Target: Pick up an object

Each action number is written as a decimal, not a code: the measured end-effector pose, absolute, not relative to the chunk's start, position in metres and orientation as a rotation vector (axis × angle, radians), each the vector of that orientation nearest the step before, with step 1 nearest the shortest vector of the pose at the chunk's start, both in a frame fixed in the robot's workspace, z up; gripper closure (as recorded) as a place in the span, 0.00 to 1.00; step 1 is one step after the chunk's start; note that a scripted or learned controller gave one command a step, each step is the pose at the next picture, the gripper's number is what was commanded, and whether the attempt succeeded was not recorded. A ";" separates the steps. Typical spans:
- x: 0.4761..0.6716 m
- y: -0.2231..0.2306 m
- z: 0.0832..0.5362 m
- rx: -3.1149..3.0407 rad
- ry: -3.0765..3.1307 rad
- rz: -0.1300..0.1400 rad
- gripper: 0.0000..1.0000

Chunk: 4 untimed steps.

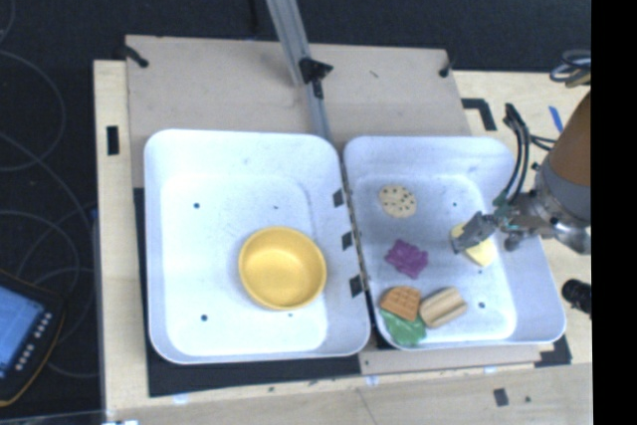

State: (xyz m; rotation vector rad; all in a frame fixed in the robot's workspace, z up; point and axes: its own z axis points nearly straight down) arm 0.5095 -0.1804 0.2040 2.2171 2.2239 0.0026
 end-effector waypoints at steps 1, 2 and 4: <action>0.510 -0.180 0.204 2.218 2.222 0.003 0.00; 0.515 -0.176 0.144 2.226 2.220 -0.006 0.00; 0.517 -0.178 0.112 2.226 2.208 0.005 1.00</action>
